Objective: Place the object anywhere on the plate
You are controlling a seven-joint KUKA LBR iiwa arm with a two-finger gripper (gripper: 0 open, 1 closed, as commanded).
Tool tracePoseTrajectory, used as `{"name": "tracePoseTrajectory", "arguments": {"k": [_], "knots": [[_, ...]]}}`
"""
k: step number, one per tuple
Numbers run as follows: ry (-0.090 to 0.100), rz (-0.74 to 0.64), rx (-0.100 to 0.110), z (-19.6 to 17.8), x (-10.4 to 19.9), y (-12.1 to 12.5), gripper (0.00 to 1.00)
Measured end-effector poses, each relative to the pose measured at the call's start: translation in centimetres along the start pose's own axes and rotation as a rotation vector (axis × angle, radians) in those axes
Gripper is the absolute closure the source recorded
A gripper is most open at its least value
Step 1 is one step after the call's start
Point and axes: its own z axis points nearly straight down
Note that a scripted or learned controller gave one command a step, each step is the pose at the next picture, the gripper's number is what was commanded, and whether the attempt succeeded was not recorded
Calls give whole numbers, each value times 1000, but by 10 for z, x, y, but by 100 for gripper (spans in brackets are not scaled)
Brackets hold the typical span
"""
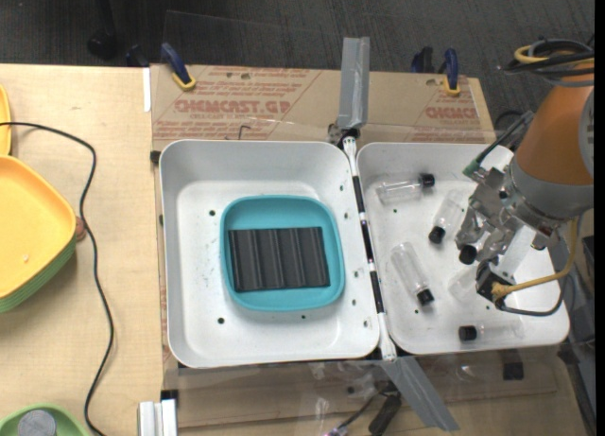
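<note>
Camera view: "CHEMCAST GP" on cardboard [321, 103]; gripper [487, 250] grip state indiscernible, over vials [413, 273].

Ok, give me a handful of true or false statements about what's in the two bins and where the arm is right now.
1. The teal plate lies in the left bin. True.
2. A vial already lies on the plate. False: the clear vials are in the right bin.
3. The gripper is over the right bin. True.
4. The vials have red caps. False: their caps are black.
</note>
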Motion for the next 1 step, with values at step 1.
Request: {"name": "tracePoseTrajectory", "arguments": {"k": [1], "knots": [[0, 0, 0, 0, 0, 0, 0]]}}
